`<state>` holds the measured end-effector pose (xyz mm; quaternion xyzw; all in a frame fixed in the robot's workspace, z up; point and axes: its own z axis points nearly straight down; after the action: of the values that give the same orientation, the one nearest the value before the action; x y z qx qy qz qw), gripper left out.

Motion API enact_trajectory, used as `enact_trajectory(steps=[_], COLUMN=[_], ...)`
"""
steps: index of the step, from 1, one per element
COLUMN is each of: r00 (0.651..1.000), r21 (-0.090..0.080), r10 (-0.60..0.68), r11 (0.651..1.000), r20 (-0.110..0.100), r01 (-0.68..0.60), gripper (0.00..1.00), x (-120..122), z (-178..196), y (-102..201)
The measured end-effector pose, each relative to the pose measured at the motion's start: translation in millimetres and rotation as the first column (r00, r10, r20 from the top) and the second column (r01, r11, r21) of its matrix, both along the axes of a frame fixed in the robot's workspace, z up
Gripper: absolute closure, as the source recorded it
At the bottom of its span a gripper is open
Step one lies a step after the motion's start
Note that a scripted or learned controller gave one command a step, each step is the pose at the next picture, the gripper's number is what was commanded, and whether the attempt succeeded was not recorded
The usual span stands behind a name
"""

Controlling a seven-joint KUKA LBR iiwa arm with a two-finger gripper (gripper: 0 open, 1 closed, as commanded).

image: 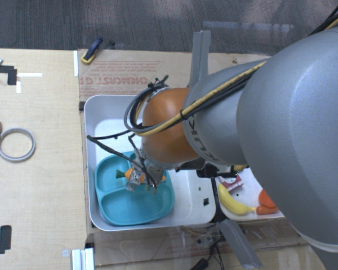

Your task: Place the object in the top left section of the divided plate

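Note:
A teal divided plate [129,210] lies in the near half of the left white bin [93,128]. My gripper [138,180] hangs low over the plate's upper part, under the orange wrist band. A small orange object with a green bit [121,174] shows just left of the gripper, over the plate's top left section. Whether it is held or resting on the plate cannot be made out. The arm hides the rest of the plate's upper right side.
In the right bin lie a yellow banana [234,201] and an orange-red item [265,204]. A grey tape roll [16,144] sits on the bench to the left. A blue and yellow tool [93,48] lies behind the bins.

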<state>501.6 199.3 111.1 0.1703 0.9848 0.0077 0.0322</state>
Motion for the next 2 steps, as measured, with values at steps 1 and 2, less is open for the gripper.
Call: enact_trajectory(steps=[1, 2], r00=[0.905, 0.786], r21=[-0.05, -0.056], r10=[0.425, 0.618], r11=[0.904, 0.784], r20=[-0.01, -0.037], r01=[-0.425, -0.619], gripper=[1.0, 1.0], x=[8.1, 23.8], z=[1.6, 1.6], y=[-1.8, -1.3])
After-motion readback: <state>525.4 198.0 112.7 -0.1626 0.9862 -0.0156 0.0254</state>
